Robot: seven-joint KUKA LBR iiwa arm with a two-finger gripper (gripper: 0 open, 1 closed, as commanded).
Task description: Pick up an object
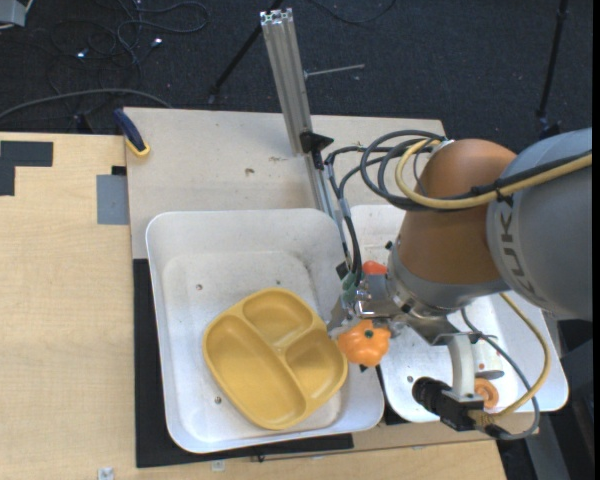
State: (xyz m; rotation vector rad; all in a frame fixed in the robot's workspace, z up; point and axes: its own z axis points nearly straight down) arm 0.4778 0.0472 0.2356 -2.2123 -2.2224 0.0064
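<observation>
Camera view: my gripper (pixel 365 320) sits low over the inner edge of the left bin (pixel 170 238), my wrist blocking much of the right bin (pixel 555 388). A small orange object (pixel 363 344) hangs directly beneath me, just beside the yellow divided plate (pixel 270 356). It looks pinched, but my jaws are hidden, so I cannot tell whether they are clenched. Judgement: the object rides at the rim because I am mid-lift.

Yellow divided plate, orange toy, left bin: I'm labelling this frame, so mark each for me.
yellow divided plate (pixel 272 358): camera view, centre ridge.
orange toy (pixel 364 344): camera view, round body.
left bin (pixel 180 268): camera view, bare floor.
</observation>
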